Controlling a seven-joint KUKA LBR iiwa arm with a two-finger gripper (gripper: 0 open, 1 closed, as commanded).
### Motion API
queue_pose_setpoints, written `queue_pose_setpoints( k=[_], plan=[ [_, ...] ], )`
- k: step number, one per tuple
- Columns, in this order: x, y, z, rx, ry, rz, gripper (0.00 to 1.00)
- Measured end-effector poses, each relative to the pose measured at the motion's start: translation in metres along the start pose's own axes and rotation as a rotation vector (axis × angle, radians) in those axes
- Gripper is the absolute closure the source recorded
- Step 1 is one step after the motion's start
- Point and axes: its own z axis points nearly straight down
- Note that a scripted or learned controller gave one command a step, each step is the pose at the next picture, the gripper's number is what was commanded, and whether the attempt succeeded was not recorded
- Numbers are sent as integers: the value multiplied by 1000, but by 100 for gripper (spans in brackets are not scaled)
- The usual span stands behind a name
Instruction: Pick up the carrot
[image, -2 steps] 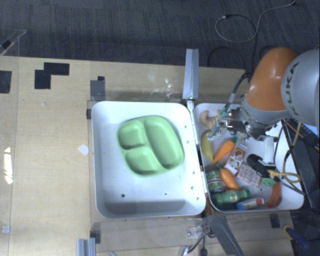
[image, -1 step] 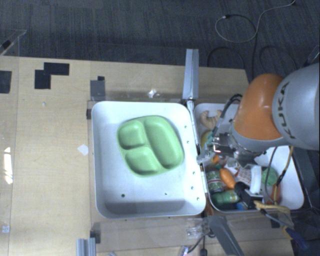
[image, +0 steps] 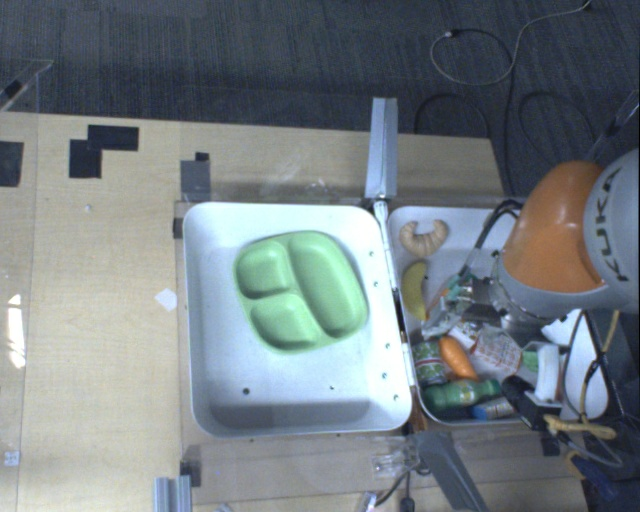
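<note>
Bench (image: 100, 350) of pale wood carries two shallow white bins side by side. Left bin (image: 210, 400) holds a green divided plate (image: 300, 290). Right bin (image: 440, 215) is crowded under the grey arm (image: 570, 250) with its orange band. Gripper (image: 470, 310) hangs low over the clutter; whether it is spread or pressed together cannot be made out. Carrot (image: 457, 356) lies just below it, touching a green bottle (image: 462, 392), with a banana (image: 414, 289) and a tan pretzel-shaped piece (image: 423, 236) further up.
</note>
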Motion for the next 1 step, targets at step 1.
queue_pose_setpoints(
  k=[1],
  plan=[
    [40,-5,0,0,1,-49,0]
  ],
)
